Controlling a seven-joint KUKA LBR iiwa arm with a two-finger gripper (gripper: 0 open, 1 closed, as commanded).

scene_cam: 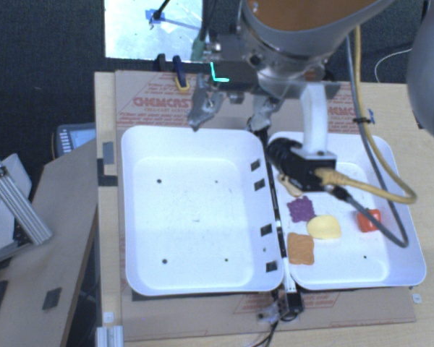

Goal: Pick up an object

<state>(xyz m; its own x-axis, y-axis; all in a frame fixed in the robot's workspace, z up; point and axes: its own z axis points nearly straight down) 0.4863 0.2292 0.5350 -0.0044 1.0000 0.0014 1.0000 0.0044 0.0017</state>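
The gripper (228, 118) hangs over the left bin's (145, 215) back edge, fingers apart and holding nothing. A purple piece (301, 209), yellow piece (323, 228), orange piece (300, 249) and red piece (369, 220) lie in the right bin (398, 266).

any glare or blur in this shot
Camera view: a bright panel at top left is washed out by glare; the arm's orange band looms close and soft-edged; the purple, yellow and orange pieces in the right bin look slightly blurred.
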